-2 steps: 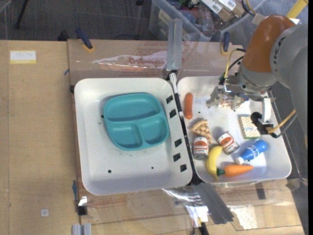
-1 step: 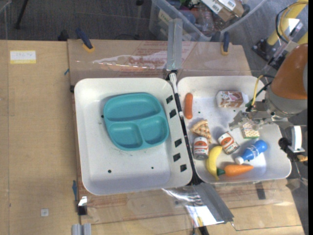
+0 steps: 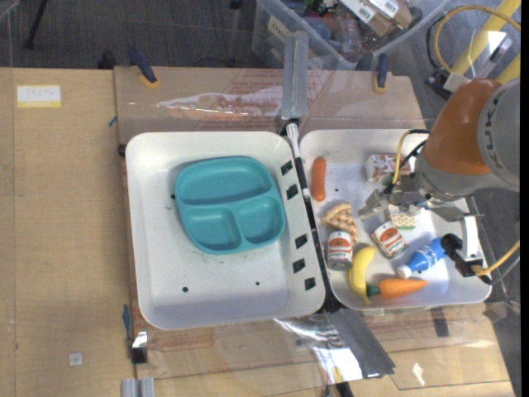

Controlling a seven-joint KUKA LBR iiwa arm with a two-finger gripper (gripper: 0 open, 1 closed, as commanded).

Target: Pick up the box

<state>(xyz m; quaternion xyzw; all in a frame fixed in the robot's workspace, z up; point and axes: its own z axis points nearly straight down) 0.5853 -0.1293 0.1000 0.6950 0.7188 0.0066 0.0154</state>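
Wooden bench (image 3: 58,246) bears two white bins (image 3: 149,222).

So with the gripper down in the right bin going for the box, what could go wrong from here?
Crowding is the main risk. The gripper sits low in the right white bin among close-packed items, so it could catch the small red-and-white can or the patterned wedge-shaped snack rather than the small white box with red print. It might also knock the blue bottle into the orange carrot.
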